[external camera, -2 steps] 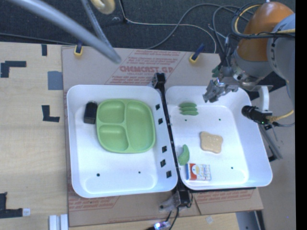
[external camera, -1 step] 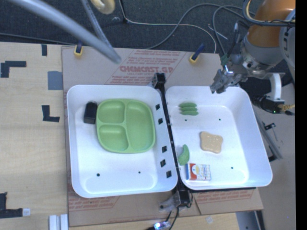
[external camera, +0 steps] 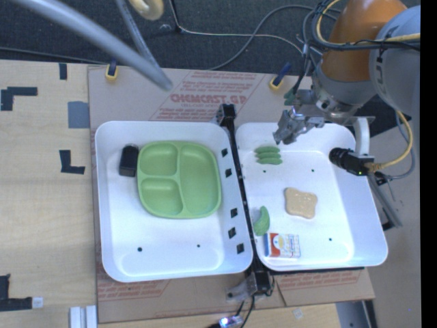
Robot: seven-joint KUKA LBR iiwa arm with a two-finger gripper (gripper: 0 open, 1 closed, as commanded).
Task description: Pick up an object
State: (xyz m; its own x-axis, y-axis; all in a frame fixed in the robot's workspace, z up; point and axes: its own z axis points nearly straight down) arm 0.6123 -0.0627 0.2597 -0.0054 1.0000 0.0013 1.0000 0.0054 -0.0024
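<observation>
My gripper [external camera: 285,134] hangs over the far left part of the right bin [external camera: 345,251], its fingers pointing down with nothing seen between them. Just below and left of it lies a ridged green pod [external camera: 269,156]. A tan slice of toast [external camera: 300,203] rests mid-bin. A second green piece [external camera: 261,220] lies by the left wall, and a small white carton with red and blue print [external camera: 282,244] sits at the near edge. How far apart the fingertips stand is unclear from this angle.
The left bin [external camera: 109,203] holds a green divided plate [external camera: 179,179] and a small black block [external camera: 128,160] beside it. A black clip strip [external camera: 234,183] runs between the bins. Cables [external camera: 382,162] trail along the right bin's far right side.
</observation>
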